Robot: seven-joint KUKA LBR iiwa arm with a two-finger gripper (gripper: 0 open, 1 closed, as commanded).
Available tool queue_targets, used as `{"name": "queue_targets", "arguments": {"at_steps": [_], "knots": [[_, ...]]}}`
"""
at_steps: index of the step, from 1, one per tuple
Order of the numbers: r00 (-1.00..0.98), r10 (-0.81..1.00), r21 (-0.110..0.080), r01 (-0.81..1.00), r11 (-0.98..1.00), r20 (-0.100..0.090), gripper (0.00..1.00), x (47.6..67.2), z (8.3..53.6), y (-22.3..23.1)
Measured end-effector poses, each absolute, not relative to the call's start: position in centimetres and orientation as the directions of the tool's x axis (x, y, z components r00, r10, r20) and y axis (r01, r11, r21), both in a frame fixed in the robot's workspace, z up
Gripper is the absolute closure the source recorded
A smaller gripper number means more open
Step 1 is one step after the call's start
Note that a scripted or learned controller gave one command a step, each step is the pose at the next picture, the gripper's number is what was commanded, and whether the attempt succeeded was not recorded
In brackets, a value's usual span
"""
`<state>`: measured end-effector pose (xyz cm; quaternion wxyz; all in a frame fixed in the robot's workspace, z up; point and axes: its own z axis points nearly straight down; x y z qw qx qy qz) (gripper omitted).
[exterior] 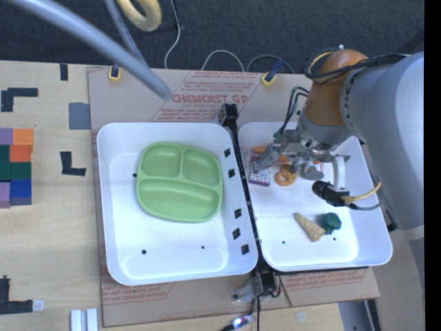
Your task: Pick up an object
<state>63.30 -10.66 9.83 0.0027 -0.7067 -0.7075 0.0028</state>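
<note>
While the arm (372,109) reaches into the right bin (358,250), its gripper (286,161) hangs low over a small orange ring (284,178) — whether the jaws are open or closed, I cannot tell. A green divided plate (180,183) lies in the left bin (120,247).

A light wooden bench (55,254) carrying a brown cardboard sheet (207,92) stands against dark carpeted floor (275,12), evenly lit.
</note>
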Motion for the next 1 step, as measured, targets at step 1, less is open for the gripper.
{"name": "queue_targets", "arguments": {"at_steps": [1], "knots": [[-0.002, 1.000, 0.001, 1.000, 0.002, 0.000, 0.00, 63.52, 8.93, -10.63]]}}
